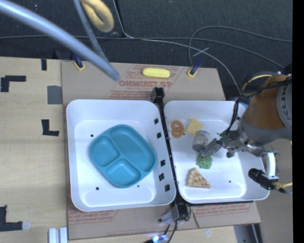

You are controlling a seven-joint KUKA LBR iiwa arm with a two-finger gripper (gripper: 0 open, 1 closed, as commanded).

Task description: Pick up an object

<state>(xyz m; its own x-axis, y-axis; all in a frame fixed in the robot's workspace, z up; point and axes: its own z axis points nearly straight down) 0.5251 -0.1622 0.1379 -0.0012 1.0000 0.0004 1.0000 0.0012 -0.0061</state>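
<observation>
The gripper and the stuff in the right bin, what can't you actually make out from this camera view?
- Gripper: its tips lie dark and small over the green item in the camera view; contact is unclear.
- Silver can: partly covered by the gripper; any label is too small to read.
- Arm: cut off by the right edge.
- Yellow object at top: blurred, cut by the top edge.

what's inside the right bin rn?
In the right bin: a pretzel, yellow cheese wedge, small can, green piece, pizza slice. The gripper covers part of the green piece.
</observation>
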